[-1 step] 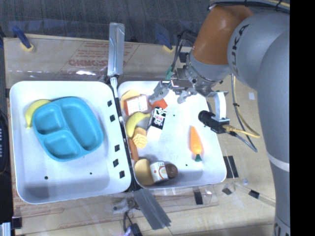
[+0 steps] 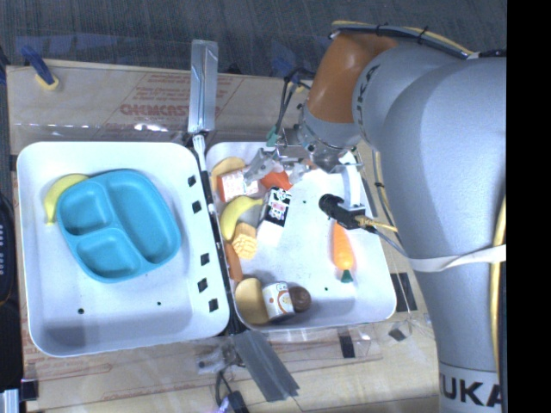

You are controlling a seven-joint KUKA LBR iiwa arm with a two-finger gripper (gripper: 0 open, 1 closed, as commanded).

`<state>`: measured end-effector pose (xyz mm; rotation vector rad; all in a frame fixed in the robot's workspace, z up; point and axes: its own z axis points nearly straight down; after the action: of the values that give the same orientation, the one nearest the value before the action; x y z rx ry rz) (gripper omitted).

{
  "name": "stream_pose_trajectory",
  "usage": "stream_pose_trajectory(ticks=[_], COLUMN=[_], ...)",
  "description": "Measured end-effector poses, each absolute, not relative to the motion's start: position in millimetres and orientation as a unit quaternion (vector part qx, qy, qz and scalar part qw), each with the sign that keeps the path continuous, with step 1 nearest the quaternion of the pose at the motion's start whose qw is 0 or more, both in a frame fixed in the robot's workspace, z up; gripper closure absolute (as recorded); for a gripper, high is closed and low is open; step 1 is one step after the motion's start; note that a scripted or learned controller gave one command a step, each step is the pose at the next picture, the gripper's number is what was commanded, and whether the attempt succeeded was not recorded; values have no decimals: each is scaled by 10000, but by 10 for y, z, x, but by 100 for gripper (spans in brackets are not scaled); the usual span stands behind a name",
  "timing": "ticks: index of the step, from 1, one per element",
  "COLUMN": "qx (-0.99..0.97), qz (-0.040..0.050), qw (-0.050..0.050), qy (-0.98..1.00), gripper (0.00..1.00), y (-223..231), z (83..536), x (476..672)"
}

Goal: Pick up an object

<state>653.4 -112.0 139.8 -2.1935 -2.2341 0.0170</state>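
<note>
Gripper (image 2: 263,169): I see it low over the back of the right bin (image 2: 379,292), reaching in from my screen's right. Whether it is spread or pressed together I cannot tell; the wrist and clutter mask it.

Held item: nothing I can confirm between the tips, so I treat it as empty-handed.

Nearest candidates: an orange-and-white carton (image 2: 229,184) just left of the tips, an orange-red piece (image 2: 277,180) just beside them on the right, and a black-and-white packet (image 2: 277,206) just below, toward the camera.

Banana (image 2: 236,213): lies below-left of the tips against the bin's left wall, long axis running roughly front to back.

Carrot (image 2: 343,249): well apart, to the lower right, long axis front to back, leaf end toward the camera.

Key relation: my guess is the target sits directly under or just left of the tips, so the coming move looks like a short drop, not a traverse.

Risk: the pieces crowd together, and I judge a neighbour could get nudged or pinched along.

Left bin (image 2: 34,317): holds a blue divided plate (image 2: 119,222) with a yellow piece (image 2: 58,192) tucked at its far-left edge.
</note>
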Motion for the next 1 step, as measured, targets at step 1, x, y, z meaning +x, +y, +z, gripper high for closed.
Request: stream_pose_trajectory(ticks=[1], qx=[-7383], qz=[27], qw=[27], qy=[-6745], gripper=[0], y=[-1494], z=[908], x=[6559])
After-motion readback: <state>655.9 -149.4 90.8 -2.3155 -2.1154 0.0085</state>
